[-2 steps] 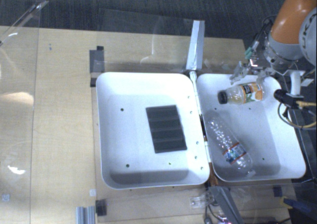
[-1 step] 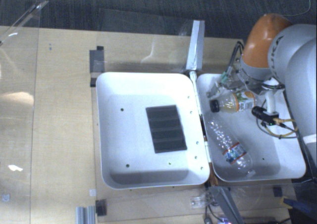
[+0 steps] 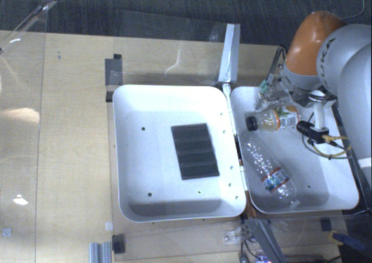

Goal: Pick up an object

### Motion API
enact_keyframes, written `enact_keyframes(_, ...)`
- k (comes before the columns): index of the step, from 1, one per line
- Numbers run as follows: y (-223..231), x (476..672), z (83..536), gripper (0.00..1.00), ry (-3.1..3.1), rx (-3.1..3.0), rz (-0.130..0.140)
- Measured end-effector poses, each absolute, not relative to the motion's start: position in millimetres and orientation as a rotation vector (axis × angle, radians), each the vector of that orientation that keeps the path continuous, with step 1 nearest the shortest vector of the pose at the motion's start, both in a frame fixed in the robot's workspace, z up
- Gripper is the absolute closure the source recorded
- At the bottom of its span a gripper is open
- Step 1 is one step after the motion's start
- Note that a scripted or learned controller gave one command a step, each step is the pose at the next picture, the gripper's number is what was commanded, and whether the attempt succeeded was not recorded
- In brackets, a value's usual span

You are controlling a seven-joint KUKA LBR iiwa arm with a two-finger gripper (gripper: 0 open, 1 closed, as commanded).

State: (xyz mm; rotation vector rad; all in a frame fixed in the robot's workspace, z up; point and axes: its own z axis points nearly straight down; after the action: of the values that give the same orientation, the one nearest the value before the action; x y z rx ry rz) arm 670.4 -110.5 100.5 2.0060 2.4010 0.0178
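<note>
Evenly and brightly lit from overhead, slightly soft throughout. Glare patches on the clear panel [image 3: 23, 116] at left, washing out the wood bench [image 3: 75, 157] beneath. Left bin [image 3: 133, 198] near overexposed, soft shadow along its near inner wall. Right bin [image 3: 343, 192] similarly bright; clear bottles inside hard to resolve. Arm [image 3: 343, 52] blurred at the right. Carpet at top dim, grainy.

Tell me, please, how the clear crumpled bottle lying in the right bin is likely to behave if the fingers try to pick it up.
The clear crumpled bottle looks empty, so it is probably light. Its dented walls suggest that it would give under a squeeze and might slip. Lying on its side on the smooth floor of the right bin, it may skid or roll if nudged.
</note>
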Motion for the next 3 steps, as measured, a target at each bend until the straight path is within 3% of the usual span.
enact_keyframes(1, -110.4, 670.1, 100.2, 0.00, 2.402, 2.007, 0.017)
enact_keyframes(2, -108.7, 622.8, 88.3, 0.00, 2.468, 1.931, 0.010)
enact_keyframes(3, -106.7, 626.0, 101.4, 1.00, 2.464, 1.926, 0.020)
